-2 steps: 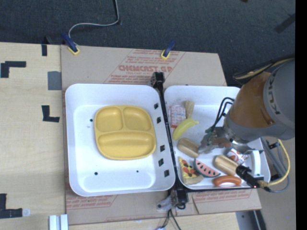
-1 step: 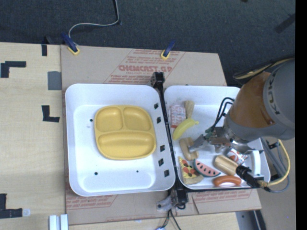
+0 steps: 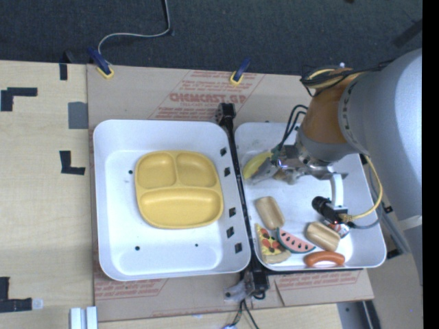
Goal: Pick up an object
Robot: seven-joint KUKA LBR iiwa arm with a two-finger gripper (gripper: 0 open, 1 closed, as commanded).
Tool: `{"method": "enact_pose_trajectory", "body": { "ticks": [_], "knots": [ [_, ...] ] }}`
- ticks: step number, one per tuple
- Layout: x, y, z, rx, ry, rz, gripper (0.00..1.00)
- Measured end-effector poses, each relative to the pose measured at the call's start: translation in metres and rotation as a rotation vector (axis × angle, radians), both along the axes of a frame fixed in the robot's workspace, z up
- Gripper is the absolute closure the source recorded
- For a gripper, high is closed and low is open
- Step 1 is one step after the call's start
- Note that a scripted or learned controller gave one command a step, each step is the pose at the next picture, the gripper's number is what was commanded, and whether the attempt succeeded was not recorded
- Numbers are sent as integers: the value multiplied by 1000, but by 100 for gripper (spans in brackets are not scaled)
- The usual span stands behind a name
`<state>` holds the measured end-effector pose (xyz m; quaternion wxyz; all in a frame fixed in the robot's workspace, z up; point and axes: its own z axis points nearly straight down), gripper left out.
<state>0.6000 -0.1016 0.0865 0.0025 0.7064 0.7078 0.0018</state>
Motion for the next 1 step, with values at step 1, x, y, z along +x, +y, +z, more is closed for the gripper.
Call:
{"method": "enact_pose_trajectory", "body": {
  "ticks": [1],
  "knots": [
    [0, -1, 9, -2, 2, 0, 100]
  ]
}}
